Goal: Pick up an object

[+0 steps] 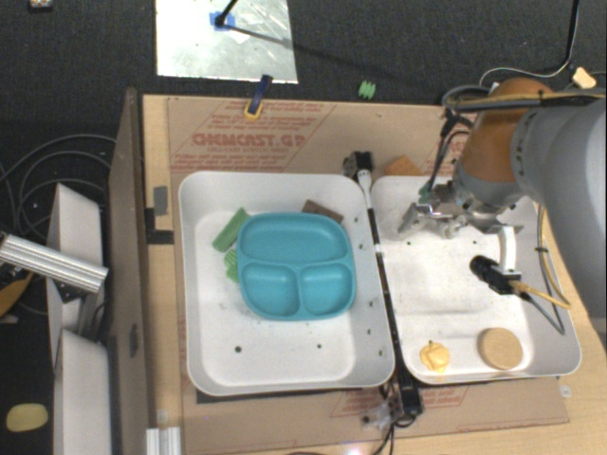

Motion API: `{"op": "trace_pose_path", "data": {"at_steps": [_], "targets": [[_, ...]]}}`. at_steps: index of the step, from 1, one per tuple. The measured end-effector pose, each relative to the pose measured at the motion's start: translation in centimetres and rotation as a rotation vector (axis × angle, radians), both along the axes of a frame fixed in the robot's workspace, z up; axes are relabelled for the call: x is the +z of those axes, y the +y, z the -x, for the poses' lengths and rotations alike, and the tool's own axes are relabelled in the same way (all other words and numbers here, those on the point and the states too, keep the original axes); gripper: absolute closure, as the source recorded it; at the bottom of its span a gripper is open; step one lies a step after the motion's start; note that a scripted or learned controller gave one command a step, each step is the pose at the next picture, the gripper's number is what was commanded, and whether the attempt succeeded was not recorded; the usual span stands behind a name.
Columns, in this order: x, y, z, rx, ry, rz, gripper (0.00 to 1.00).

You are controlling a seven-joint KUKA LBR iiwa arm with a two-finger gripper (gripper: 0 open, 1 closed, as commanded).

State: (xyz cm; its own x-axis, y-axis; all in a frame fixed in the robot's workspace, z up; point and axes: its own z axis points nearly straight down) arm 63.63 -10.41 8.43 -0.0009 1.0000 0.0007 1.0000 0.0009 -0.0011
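My gripper [424, 218] hangs over the far left part of the right bin [560, 354], close to the wall between the two bins. Nothing shows directly beneath it but bare bin floor. A small yellow object [435, 355] and a round tan disc [500, 348] lie at the near edge of the right bin, well away from the gripper. In the left bin [204, 349] a blue divided plate [294, 264] lies flat. Green pieces [229, 229] stick out from under its left side, and a brown block [322, 209] rests at its far edge.
The grey arm [550, 150] covers the far right corner of the right bin. A tan block [402, 166] sits on the cardboard just beyond the bins. Cables and a metal rail lie to the left of the bench.
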Motion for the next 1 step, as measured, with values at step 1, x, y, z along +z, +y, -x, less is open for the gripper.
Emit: {"op": "trace_pose_path", "data": {"at_steps": [1], "targets": [[1.18,-0.07,-0.26,0.002,-0.006,0.001,1.00]]}}
